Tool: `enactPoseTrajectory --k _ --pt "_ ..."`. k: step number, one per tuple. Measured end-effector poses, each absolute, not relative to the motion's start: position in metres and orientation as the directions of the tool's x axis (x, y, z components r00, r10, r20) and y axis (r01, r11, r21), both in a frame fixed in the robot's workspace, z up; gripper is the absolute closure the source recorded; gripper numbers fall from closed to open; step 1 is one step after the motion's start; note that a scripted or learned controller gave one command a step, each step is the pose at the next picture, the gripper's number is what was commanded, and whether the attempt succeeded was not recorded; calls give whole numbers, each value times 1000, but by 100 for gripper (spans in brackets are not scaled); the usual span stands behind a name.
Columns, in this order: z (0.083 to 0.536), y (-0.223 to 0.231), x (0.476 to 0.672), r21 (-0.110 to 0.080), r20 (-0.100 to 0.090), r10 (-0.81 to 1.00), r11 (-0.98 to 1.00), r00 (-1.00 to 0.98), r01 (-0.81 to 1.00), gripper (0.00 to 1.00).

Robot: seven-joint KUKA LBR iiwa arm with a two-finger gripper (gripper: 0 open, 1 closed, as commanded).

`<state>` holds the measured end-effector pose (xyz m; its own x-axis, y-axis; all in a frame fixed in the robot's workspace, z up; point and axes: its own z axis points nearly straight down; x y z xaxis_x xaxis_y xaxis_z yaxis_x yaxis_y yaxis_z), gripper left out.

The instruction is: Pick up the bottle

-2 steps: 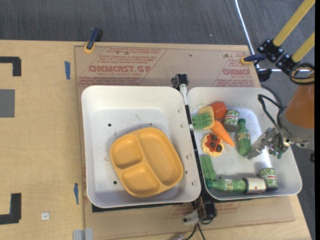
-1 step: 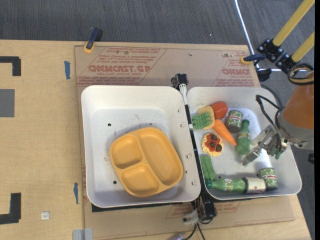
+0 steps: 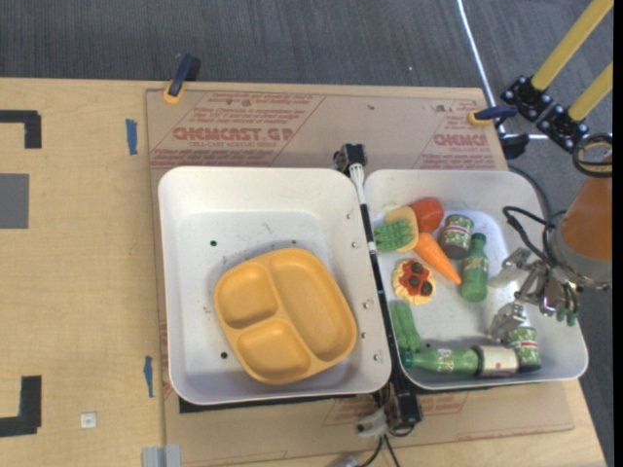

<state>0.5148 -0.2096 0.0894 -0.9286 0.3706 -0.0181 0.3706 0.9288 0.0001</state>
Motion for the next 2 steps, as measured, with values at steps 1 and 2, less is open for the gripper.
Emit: enactPoseTrajectory --k 1,2 --pt "102 -210 518 3 -31 372 928 -928 372 100" --pt "101 -210 518 3 -31 372 928 -928 372 0"
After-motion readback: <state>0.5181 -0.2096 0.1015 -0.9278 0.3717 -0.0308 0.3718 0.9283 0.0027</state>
